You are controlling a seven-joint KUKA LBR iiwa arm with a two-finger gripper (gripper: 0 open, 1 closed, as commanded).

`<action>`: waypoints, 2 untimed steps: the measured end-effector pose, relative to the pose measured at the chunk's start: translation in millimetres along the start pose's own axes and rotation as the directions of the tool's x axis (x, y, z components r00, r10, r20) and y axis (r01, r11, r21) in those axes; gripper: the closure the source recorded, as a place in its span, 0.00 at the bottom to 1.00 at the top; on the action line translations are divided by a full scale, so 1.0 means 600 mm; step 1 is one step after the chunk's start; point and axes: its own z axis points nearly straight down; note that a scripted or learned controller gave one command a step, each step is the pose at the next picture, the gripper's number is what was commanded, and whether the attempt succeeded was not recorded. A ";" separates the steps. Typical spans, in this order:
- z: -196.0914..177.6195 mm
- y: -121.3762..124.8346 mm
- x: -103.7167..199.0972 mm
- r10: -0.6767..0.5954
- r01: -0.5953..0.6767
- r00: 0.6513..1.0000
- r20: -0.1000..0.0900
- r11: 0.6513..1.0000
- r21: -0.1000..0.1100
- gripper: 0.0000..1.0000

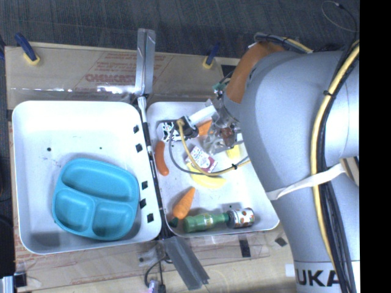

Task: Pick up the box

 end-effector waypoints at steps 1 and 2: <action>-0.016 -0.003 0.001 -0.007 0.006 1.000 0.003 1.000 0.003 1.00; -0.167 -0.199 0.026 -0.060 0.060 0.998 -0.004 0.998 -0.004 1.00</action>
